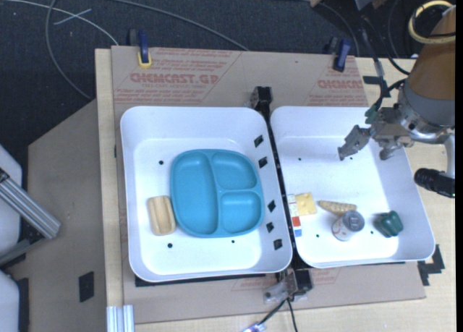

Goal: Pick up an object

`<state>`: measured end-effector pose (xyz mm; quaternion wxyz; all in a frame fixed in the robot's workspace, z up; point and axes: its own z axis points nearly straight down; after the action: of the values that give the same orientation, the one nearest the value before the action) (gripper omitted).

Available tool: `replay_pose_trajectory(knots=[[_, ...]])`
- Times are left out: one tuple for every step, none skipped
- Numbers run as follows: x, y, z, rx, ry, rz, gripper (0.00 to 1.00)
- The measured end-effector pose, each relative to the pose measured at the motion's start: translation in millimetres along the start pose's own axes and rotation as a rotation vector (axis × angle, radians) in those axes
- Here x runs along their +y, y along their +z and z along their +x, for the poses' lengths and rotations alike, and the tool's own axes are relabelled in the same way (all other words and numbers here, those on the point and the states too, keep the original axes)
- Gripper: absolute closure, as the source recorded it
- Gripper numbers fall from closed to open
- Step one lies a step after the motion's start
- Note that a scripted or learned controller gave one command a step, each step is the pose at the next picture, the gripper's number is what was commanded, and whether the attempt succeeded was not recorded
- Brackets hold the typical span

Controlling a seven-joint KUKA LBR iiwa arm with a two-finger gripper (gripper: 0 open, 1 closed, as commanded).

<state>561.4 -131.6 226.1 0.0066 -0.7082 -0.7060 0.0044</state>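
White plastic of the right bin (318,124) is lying under the pincer (370,144), which is hovering spread and empty far from the green block (388,223), needing to descend squarely over it before closing.

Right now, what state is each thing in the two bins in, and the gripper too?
Gripper: open, over the right bin's far part, holding nothing.
Blue divided plate: flat in the left bin, compartments bare.
Bread slice: flat, beside the plate's left edge.
Yellow block: lying in the right bin.
Tan piece: lying on its side.
Grey round object: resting beside the tan piece.
Green object: resting near the right wall.
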Motion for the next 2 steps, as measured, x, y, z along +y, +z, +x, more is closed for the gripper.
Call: replay_pose_trajectory(knots=[[2, -8, 1, -0.002, -0.003, -0.014, 0.00], [1, 52, -6, -0.001, -0.002, -0.010, 0.00]])
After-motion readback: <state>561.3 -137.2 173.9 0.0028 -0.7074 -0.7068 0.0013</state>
